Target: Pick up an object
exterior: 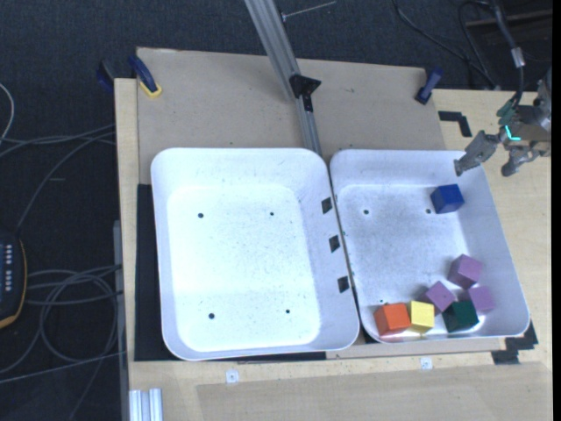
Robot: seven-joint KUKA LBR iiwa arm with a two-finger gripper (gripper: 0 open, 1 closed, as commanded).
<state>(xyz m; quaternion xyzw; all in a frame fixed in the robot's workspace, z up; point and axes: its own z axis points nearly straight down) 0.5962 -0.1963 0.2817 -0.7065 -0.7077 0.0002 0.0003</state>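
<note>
The two-finger tool (493,158) is seen at the right edge of the view, above the far right corner of the right shallow white plastic bin (399,235). Its two grey fingers are spread apart, one (473,154) toward the left and one (515,160) toward the right, and nothing is held between them. A small teal light is visible on the wrist just above them.

A small blue cube (447,198) is found in the right bin's far right part, just below and left of the tool, apart from it. The remaining blocks are gathered in the near right corner of the same bin: an orange cube (394,317), a yellow cube (422,314) touching it, a dark green cube (458,317), and three purple cubes (465,270), (440,295), (481,299) close beside them.

The left shallow white plastic bin (241,253) lies beside the right one on the tan wooden surface (228,95). A grey metal bar (276,46) is seen slanting down toward the gap between the bins.
</note>
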